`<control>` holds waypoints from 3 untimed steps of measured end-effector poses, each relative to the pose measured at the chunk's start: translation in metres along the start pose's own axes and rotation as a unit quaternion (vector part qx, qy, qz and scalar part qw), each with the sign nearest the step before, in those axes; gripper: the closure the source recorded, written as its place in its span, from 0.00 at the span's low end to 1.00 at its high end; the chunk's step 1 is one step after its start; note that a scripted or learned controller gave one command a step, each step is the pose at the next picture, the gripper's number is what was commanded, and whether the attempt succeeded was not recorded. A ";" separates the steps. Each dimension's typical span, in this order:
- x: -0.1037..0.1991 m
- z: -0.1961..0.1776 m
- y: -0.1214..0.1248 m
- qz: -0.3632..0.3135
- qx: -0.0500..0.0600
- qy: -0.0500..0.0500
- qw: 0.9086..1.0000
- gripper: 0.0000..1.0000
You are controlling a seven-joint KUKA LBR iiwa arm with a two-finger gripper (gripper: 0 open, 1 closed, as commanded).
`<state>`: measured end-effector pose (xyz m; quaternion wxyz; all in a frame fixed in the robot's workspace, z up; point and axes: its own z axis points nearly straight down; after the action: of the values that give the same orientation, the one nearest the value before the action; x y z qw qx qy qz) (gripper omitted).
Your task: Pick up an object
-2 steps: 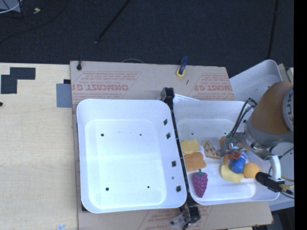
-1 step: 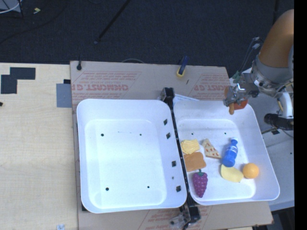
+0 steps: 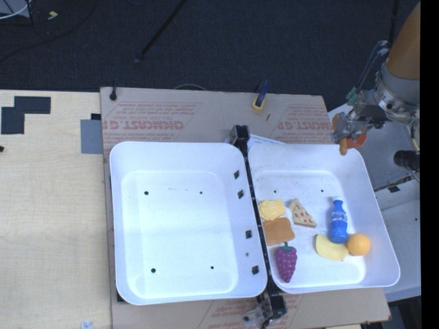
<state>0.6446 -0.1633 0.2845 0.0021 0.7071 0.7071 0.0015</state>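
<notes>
Two white bins sit side by side on the surface.
Toy food lies in the right bin (image 3: 384, 252), blue bottle (image 3: 337, 221) well below the tool (image 3: 350, 137); its grip I cannot tell.

A robot lab: taped cardboard (image 3: 206, 118), white bins (image 3: 137, 156), floor cables (image 3: 161, 22).

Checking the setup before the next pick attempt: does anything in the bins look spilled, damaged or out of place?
Nothing stands out. The toy foods, including the blue bottle, orange and grapes, lie loosely in the right bin, all inside its walls. The tool hangs above that bin's far right corner.
</notes>
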 end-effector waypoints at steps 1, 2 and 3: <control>0.062 0.007 -0.029 -0.002 0.004 0.002 1.000 1.00; 0.148 -0.089 -0.011 -0.004 -0.002 0.002 1.000 1.00; 0.175 -0.002 -0.018 0.000 0.008 0.001 1.000 1.00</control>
<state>0.6268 0.0122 0.2861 -0.0044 0.7068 0.7074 -0.0035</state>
